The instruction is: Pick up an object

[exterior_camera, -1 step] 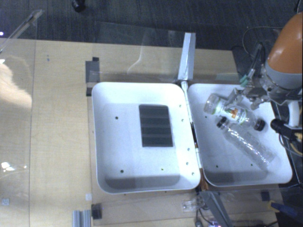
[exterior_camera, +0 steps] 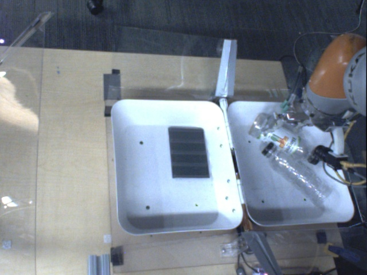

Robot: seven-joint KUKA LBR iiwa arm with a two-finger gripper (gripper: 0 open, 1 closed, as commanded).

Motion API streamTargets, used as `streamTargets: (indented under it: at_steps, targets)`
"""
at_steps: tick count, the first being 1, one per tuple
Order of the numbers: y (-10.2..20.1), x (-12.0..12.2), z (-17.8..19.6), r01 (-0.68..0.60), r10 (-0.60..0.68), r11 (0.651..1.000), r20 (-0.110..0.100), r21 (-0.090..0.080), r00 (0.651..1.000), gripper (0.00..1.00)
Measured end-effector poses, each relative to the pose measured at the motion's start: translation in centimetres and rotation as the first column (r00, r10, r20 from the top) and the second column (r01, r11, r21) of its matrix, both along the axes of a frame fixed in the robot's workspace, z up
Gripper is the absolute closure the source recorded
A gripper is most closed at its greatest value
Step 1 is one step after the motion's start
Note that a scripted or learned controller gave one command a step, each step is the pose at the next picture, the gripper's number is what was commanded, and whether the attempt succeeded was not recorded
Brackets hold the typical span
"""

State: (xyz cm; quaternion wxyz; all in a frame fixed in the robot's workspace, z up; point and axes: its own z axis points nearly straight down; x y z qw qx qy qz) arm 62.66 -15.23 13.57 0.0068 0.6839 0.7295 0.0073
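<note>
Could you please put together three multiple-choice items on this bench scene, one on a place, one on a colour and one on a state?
1. Where does the clear plastic bottle lie?
A. in the left bin
B. in the right bin
C. on the wooden bench outside the bins

2. What colour is the flat ribbed rectangle in the left bin?
A. dark grey to black
B. orange
C. green

3. How does the bottle rest?
A. standing upright
B. lying on its side, slanted across the bin
C. lifted clear of the bin floor

Answers:
1. B: the bottle sits inside the right bin, under the arm's wrist.
2. A: the rectangle shows dark against the white bin floor.
3. B: its length stretches along the floor from its dark cap toward the near right corner.
</note>
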Motion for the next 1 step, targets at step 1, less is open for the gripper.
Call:
streamTargets:
  at_steps: [1]
  targets:
    - [-3.2, 1.69, -1.96, -0.193, 0.193, 0.981, -0.011, -0.004, 0.981, 0.0]
